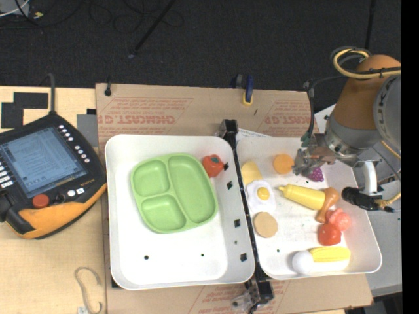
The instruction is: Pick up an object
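Note:
My gripper (pixel 306 164) hangs low over the back of the right bin (pixel 366 241), between an orange ball (pixel 283 163) on its left and a purple bunch of grapes (pixel 317 173) just to its right. The grapes lie partly under the gripper, and I cannot see whether they are touched. A yellow mustard bottle (pixel 302 195) lies in front of the gripper. Further left are a fried egg (pixel 260 192), a yellow cylinder (pixel 250 172) and a round brown cookie (pixel 265 224).
Red and pink toy food (pixel 332 227), a corn cob (pixel 329 254) and a white egg (pixel 302 261) fill the right bin's front corner. The left bin (pixel 131 254) holds a green divided plate (pixel 173 193) and a tomato (pixel 212 165). A teach pendant (pixel 46 169) lies far left.

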`<state>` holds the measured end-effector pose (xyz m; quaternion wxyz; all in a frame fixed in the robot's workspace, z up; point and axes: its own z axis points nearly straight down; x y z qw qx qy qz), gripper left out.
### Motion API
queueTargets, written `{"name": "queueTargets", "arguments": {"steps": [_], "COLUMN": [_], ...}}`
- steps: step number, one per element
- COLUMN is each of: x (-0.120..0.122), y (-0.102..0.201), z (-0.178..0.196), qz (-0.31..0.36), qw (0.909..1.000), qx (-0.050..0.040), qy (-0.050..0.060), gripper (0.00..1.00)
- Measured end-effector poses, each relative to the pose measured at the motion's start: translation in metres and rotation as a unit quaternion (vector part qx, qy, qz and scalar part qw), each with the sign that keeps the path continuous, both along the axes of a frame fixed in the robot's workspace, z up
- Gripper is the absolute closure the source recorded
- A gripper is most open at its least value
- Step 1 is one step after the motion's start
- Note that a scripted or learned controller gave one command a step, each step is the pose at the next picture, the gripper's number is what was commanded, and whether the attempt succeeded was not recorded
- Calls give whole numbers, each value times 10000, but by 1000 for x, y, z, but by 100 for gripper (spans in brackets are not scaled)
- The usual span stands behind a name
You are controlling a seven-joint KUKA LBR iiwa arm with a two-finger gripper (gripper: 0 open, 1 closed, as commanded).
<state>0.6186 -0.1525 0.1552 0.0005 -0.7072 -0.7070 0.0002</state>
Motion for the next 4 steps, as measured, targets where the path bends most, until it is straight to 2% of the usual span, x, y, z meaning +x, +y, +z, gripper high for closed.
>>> {"name": "queueTargets", "arguments": {"steps": [1,2,3,4], "x": [-3,-4,-28,-54], "y": [-5,-6,40,87], "z": [62,73,62,73], "qz": [-2,2,12,13], "qw": [10000,10000,10000,10000], "qx": [-3,0,10,10], "qy": [-8,-1,25,22], "gripper": [100,100,100,100]}}
